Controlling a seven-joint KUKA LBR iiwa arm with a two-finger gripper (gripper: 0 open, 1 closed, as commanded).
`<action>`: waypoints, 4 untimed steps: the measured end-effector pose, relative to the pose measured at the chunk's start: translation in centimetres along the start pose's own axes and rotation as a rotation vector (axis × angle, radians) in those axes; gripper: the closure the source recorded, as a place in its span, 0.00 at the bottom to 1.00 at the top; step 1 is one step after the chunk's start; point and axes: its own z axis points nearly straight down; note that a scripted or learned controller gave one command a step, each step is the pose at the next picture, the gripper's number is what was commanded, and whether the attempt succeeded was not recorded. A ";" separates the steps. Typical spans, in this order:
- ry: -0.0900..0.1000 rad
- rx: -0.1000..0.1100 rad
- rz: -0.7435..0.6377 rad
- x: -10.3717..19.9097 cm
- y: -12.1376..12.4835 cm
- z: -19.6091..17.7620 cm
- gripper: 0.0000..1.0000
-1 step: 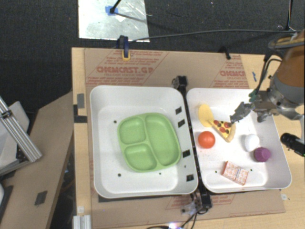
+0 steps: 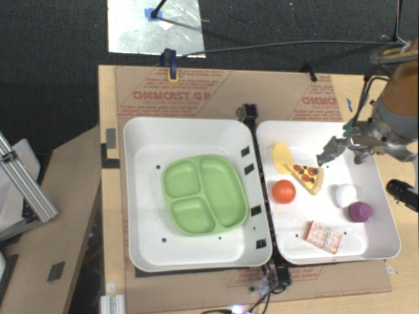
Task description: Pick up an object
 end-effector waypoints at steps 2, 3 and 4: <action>0.001 0.002 0.002 -0.1 0.2 12.1 0.00; -0.002 0.001 0.003 -0.2 0.3 17.1 0.00; -0.001 -0.002 0.002 -0.2 0.4 15.8 1.00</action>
